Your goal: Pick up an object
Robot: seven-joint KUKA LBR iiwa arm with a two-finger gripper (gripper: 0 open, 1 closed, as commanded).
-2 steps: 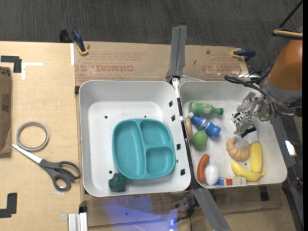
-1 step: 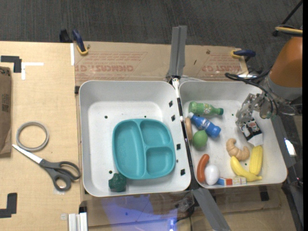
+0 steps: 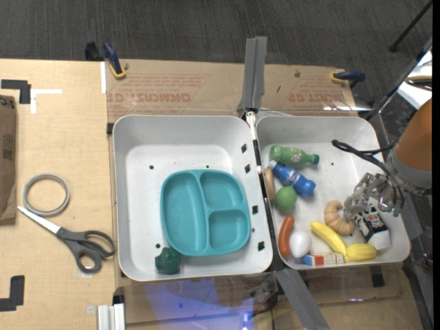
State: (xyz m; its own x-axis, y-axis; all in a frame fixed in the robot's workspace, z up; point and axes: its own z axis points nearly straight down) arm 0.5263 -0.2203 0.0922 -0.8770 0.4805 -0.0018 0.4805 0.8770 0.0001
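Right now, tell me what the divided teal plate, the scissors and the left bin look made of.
Divided teal plate: likely molded plastic, smooth matte.
Scissors: pale metal-looking blades, grey handles probably plastic.
Left bin: probably white plastic, slightly glossy, rounded molded corners.

One fixed overhead camera looks slantwise down on both bins (image 3: 124, 184).

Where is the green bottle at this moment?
The green bottle lies in the right bin, near its far wall, just above the blue bottle.
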